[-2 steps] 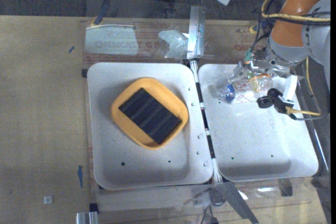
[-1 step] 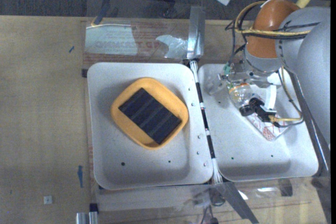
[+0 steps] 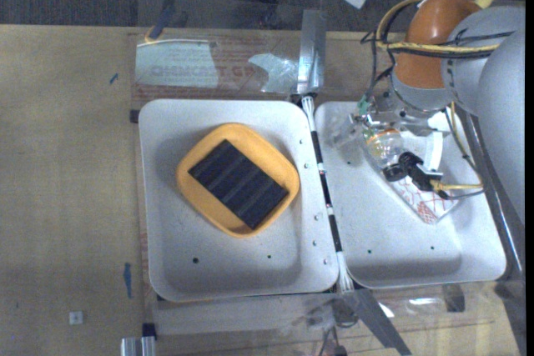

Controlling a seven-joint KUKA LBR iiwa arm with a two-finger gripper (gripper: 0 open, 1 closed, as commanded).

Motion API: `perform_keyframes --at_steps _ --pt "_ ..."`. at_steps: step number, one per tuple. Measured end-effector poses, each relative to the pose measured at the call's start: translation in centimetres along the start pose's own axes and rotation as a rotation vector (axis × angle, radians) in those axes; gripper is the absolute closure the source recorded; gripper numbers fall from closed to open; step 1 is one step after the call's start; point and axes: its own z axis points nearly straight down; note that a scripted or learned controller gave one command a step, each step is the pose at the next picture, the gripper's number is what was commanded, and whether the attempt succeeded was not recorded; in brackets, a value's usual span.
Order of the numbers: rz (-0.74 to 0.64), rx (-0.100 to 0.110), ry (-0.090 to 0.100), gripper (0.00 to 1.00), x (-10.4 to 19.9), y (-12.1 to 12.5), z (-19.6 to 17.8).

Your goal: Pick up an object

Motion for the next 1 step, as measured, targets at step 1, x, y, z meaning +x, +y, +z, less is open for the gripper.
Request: perform_keyframes --at_steps 1 --pt "-0.213 0.002 0.001 1.00 1.04 0.58 -8.85"
